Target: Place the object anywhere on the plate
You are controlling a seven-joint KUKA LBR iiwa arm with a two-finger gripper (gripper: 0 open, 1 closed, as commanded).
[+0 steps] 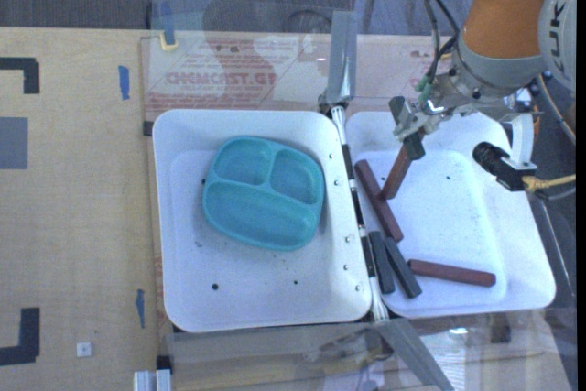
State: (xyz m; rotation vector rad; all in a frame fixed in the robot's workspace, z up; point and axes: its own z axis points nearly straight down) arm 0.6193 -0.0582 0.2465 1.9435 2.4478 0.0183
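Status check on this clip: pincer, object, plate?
Pincer over right bin, shut on brown stick, lifted at a slant. Teal plate in left bin, bare. Divider between bins.

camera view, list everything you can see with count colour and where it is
plate: 1, teal, three compartments, in the left bin
bins: 2, white, side by side on the bench
brown sticks: 3; one lies flat near the right bin's front, one lies along that bin's left side, one is tilted up under the gripper
dark sticks: 2, dark grey, side by side at the right bin's front left
blue tape: 2 small strips on the bench left of the bins
arm: 1, grey with orange band, reaching in from the right over the right bin
gripper: 1, dark, shut on the top of the tilted brown stick
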